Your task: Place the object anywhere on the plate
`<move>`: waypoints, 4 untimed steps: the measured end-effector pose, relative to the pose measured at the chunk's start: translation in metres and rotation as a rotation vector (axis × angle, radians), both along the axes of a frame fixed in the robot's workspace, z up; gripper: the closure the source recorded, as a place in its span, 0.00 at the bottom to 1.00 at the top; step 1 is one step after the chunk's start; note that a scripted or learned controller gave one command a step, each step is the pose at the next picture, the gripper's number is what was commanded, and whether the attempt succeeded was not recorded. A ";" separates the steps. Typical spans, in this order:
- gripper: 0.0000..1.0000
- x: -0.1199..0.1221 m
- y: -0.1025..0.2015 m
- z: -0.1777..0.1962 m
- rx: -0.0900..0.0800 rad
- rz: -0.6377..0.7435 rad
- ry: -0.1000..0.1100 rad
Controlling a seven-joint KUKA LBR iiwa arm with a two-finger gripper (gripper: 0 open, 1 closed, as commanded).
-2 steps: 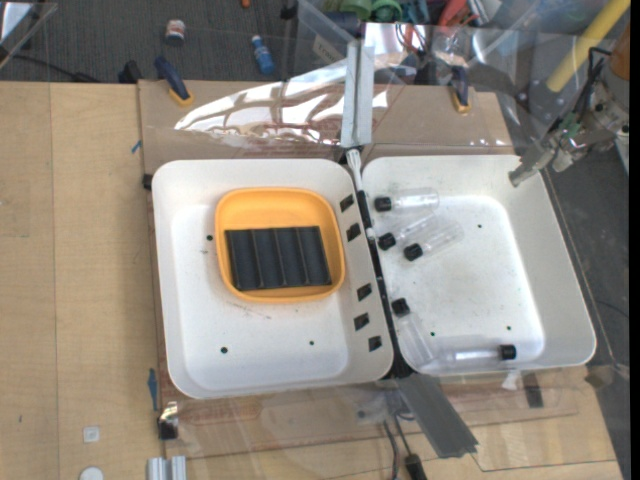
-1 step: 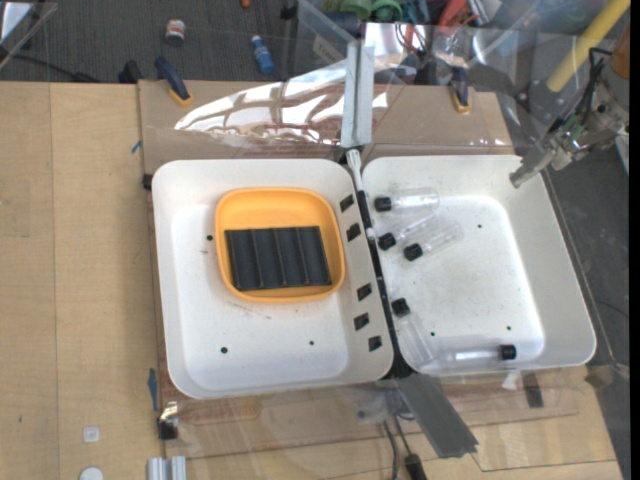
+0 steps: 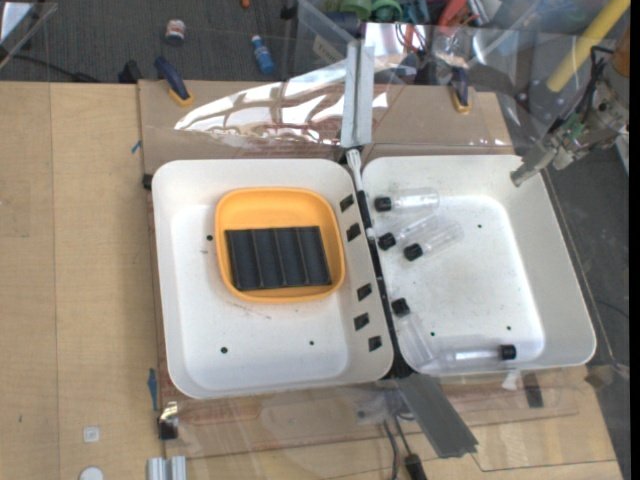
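From above, the hand (image 3: 530,168) hangs at the far right rim of the right bin (image 3: 560,268), touching nothing visible; how far it is open cannot be told. One orange plate (image 3: 280,206) sits in the left bin (image 3: 190,298), carrying one black ridged block (image 3: 278,258). Four clear vials with black caps (image 3: 412,202) lie in the right bin on the table (image 3: 70,268)

A black ridged block (image 3: 278,258) lies on the orange plate (image 3: 232,216).

Bright, even overhead light; strong glare on the clear sheet (image 3: 270,113) behind the bins, overall slightly soft.
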State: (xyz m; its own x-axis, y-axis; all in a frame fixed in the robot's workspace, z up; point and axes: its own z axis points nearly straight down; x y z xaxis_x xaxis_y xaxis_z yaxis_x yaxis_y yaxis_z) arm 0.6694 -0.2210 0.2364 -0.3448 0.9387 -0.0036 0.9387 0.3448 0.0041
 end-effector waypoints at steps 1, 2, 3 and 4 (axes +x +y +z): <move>0.00 0.000 0.001 -0.004 0.001 0.023 0.005; 0.00 0.000 0.002 -0.006 0.001 0.067 0.006; 0.00 0.000 0.001 -0.006 0.001 0.115 0.006; 0.00 0.000 0.001 -0.004 0.000 0.142 0.004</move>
